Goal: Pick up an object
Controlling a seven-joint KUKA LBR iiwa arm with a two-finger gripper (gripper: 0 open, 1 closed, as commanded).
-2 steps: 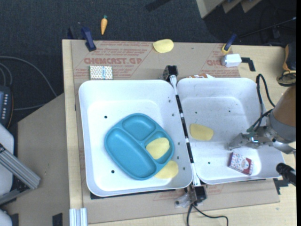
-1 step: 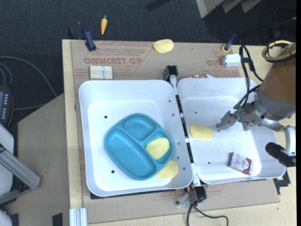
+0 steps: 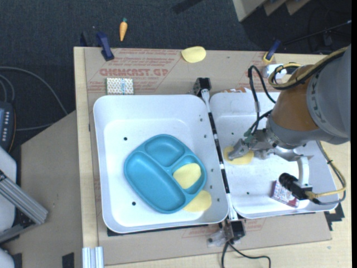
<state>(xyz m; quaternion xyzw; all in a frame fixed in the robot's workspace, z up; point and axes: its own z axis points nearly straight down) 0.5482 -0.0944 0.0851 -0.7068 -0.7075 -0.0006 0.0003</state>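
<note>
Your target, the yellow piece (image 3: 241,158), lies on the floor of the right bin (image 3: 262,205), near its left wall. The gripper (image 3: 244,148) is right on top of it, touching or nearly so; you cannot tell how its jaws stand. Behind the tool and nearer the front rim sits a small red and white packet (image 3: 285,195). Beyond the tool's tip, the left bin (image 3: 111,121) holds a blue divided tray (image 3: 159,175) carrying a yellow item (image 3: 188,175), with another yellow item (image 3: 199,201) against the tray's edge.
</note>
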